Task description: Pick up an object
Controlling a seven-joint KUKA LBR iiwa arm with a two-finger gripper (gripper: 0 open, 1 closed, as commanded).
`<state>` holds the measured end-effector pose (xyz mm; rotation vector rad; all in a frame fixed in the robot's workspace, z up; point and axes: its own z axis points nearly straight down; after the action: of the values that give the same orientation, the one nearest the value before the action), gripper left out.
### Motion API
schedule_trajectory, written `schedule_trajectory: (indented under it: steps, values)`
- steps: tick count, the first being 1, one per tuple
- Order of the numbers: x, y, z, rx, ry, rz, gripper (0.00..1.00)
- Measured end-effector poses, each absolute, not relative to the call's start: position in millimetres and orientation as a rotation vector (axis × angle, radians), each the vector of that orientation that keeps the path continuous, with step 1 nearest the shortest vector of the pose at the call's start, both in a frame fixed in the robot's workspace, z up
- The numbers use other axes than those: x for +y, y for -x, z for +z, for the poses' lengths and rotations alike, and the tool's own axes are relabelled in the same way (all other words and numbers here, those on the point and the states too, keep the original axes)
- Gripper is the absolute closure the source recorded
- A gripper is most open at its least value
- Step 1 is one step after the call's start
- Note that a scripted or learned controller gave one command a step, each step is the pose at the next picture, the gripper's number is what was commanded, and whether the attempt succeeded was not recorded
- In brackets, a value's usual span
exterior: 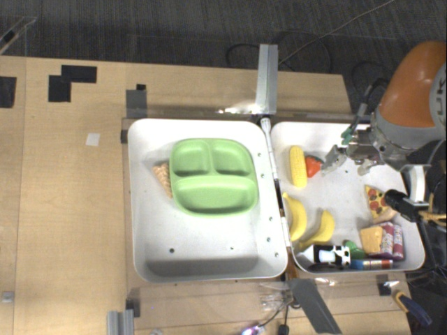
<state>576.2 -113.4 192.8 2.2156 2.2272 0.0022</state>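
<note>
The right bin (349,128) holds a yellow corn cob (297,166), a small red piece (313,166) beside it, and two bananas (307,222) near the front left. A pizza slice (377,201), a cheese wedge (372,240), a black-and-white bottle (334,255) and a marker (370,263) lie along the right and front. My gripper (347,163) hangs over the back middle of this bin, just right of the red piece. It is open with nothing between its fingers.
The left bin (202,257) carries a green divided plate (212,175) with a tan waffle-like piece (163,179) sticking out at its left edge. A metal post (267,79) stands behind the seam between the bins. The arm's orange band (415,89) looms at the right.
</note>
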Motion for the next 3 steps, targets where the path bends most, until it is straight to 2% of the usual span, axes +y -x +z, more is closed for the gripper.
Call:
schedule_trajectory:
  steps: [1, 2, 3]
  values:
    - [-133, -575.3, 148, 2.453, -1.962, 0.002, 0.0]
    - [-102, -647.4, 90, 2.499, -1.891, 0.009, 0.0]
    - [-125, -591.5, 108, 2.492, -1.91, 0.003, 0.0]
